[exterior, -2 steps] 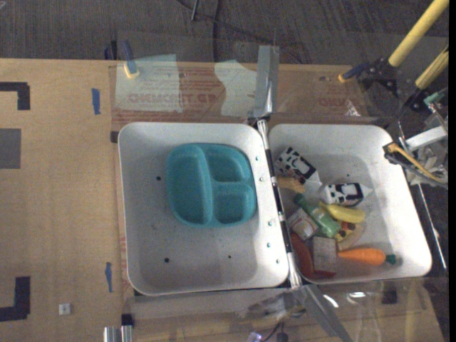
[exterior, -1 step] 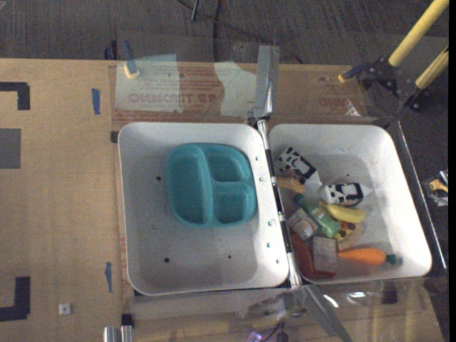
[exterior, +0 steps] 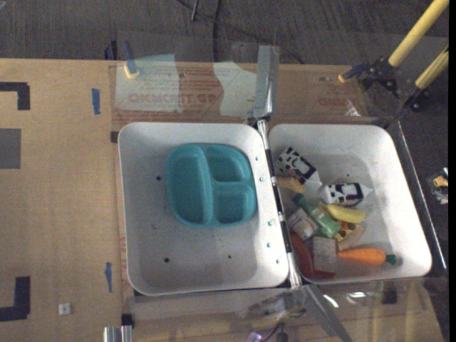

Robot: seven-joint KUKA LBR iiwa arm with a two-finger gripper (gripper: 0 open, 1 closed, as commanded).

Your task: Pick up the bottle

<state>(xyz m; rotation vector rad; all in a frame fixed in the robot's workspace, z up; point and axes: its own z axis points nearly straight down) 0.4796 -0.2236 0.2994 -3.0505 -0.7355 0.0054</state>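
A small green bottle [exterior: 318,218] lies on its side in the right bin [exterior: 388,155], in the left-centre of a pile of toy food. Its neck points up-left and its body slants down-right. A yellow banana [exterior: 345,213] touches it on the right, and a small brownish carton [exterior: 302,224] sits against its lower left side. Nothing covers the top of the bottle.
The right bin also holds two black-and-white cow-patterned pieces [exterior: 296,164] [exterior: 344,192], an orange carrot [exterior: 362,256], a red piece [exterior: 303,256] and a grey box [exterior: 325,254]. A teal divided plate [exterior: 211,184] lies in the left bin [exterior: 142,212]. Yellow poles [exterior: 420,27] stand at the back right.
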